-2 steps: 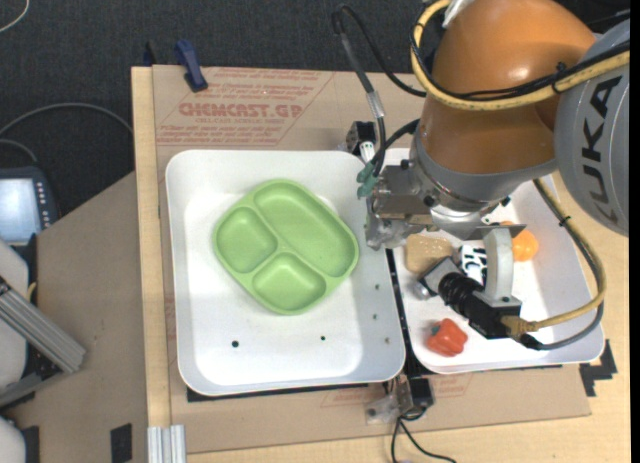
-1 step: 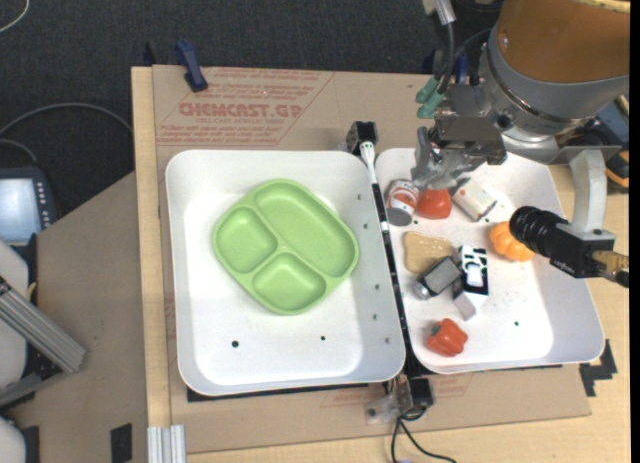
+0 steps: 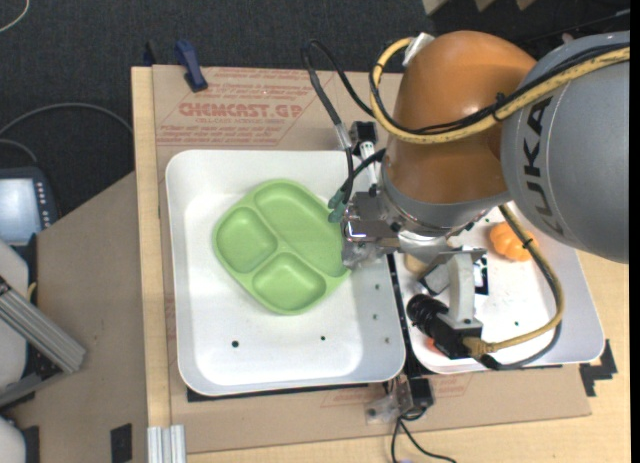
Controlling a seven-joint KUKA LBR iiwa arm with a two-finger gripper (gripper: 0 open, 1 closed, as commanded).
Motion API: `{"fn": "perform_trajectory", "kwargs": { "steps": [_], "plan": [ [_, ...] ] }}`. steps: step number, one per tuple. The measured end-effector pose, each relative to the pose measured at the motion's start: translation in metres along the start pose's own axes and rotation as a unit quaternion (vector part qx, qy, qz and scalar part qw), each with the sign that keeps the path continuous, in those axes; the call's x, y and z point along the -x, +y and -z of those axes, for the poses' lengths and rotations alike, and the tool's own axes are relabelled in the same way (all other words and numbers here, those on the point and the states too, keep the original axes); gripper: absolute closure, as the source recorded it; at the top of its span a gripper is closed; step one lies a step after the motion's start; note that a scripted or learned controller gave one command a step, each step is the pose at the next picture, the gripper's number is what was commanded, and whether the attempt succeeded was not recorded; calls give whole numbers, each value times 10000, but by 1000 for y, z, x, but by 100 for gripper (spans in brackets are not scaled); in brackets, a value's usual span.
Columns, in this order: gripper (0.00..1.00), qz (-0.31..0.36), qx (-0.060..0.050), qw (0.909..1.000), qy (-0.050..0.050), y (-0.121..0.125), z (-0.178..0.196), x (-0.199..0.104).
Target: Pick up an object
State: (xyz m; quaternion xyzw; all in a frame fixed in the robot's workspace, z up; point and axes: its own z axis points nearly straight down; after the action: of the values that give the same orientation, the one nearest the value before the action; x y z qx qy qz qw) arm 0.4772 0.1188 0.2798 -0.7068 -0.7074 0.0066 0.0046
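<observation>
Here, pale green divided plate (image 3: 277, 246), three compartments, left bin (image 3: 200, 281)

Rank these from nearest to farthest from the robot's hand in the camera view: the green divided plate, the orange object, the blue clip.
1. Green divided plate, left bin, its right edge beside the hand.
2. Orange object, right bin, beyond the wrist.
3. Blue clip, on the board's far left corner.

One fixed camera looks down at a slant on both bins (image 3: 190, 281), arm (image 3: 560, 131) entering from the right
</observation>
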Motion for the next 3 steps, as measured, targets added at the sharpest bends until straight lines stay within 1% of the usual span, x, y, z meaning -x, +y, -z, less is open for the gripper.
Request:
{"fn": "perform_trajectory", "kwargs": {
  "steps": [1,2,3],
  "plan": [
    [100,14,158,9999,39,1,142,-13],
    [100,4,98,10000,16,0,144,-13],
    [100,9,110,9999,17,1,154,-13]
  ]
}}
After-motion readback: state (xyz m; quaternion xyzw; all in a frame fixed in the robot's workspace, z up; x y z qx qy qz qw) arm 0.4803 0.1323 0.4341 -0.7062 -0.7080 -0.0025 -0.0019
